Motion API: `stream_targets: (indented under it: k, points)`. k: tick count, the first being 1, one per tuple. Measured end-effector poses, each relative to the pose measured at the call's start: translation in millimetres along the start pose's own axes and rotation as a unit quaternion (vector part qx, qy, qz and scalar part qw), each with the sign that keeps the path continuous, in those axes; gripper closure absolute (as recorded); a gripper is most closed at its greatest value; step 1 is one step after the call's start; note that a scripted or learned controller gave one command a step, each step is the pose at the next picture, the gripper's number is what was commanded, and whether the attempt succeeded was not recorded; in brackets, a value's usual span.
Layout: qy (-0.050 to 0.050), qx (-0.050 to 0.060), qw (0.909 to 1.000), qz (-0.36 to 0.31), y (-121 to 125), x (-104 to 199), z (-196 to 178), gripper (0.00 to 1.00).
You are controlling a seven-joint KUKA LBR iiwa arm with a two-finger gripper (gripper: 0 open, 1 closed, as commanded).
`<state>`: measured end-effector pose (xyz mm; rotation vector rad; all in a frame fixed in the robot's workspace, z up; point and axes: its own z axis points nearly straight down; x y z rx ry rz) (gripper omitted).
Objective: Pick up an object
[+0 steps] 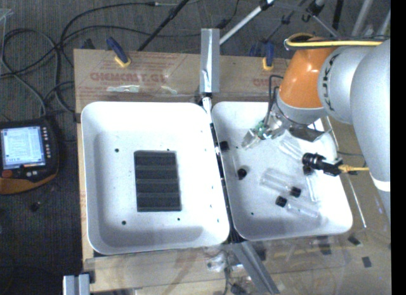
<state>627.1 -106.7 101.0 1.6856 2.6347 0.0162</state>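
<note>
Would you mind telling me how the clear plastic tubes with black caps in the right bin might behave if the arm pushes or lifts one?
The clear plastic tubes with black caps lie on their sides in the right white bin, so a push would probably roll them. They look smooth and small, so likely light and a bit slippery. They appear rigid, not floppy.

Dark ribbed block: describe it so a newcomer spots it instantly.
Two white bins sit side by side; take the left bin, the one farther from the arm. The dark ribbed block lies flat near its middle: a black rectangle crossed by ridges. The small clear vials and black caps are all in the right bin.
</note>
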Motion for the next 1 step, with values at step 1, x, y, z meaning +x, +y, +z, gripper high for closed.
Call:
stream_targets:
  k: [1]
  points:
    - [0.002,-0.001,1.0,0.0,1.2,1.7,-8.6,1.0]
